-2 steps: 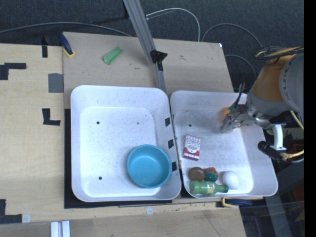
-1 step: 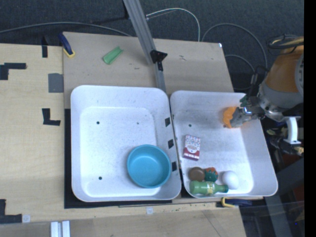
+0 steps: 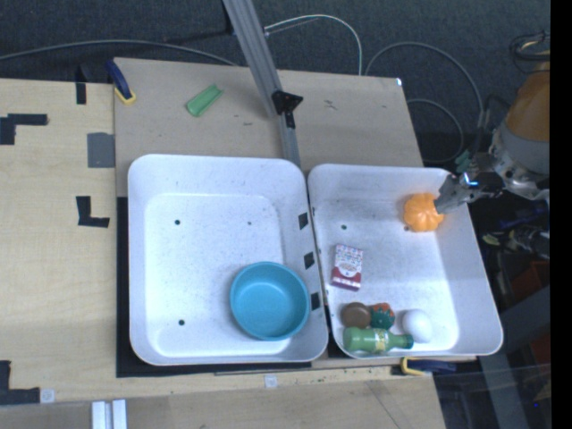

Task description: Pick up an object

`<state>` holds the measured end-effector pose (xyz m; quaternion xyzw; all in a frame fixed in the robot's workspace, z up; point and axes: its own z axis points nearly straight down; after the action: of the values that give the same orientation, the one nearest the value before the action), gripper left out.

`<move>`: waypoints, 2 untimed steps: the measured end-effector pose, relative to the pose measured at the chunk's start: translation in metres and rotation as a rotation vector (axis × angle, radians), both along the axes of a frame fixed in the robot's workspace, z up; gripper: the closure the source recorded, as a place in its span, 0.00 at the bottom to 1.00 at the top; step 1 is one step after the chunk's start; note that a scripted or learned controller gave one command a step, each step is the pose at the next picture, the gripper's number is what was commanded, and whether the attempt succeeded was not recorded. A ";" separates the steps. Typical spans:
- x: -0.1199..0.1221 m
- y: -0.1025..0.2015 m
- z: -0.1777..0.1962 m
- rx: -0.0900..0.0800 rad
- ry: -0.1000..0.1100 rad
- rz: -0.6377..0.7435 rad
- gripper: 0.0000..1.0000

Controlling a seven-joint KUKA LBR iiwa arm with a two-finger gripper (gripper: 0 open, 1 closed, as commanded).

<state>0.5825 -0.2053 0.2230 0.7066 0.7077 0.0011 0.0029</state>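
An orange ball-like object (image 3: 421,213) lies in the right bin (image 3: 465,266) near its far right side. My gripper (image 3: 453,191) reaches in from the right, its tip just beside and above the orange object. A small red and white box (image 3: 348,266) lies in the middle of the right bin. At that bin's front sit a green bottle (image 3: 375,340), a brown round object (image 3: 356,315), a small red and green item (image 3: 382,314) and a white egg-like ball (image 3: 416,325). A blue bowl (image 3: 268,299) rests in the left bin (image 3: 170,239).
A grey pole (image 3: 259,52) slants over the bench and ends at a black clamp between the bins. A green block (image 3: 203,100) lies on the bench behind the left bin. Cables run behind the bench.
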 end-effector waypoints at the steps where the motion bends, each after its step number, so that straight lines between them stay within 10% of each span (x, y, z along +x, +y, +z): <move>1: -0.006 0.006 0.049 0.001 0.001 0.001 1.00; 2: -0.005 0.007 0.069 0.002 0.004 0.000 1.00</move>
<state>0.5772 -0.1985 0.2923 0.7065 0.7077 0.0004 0.0007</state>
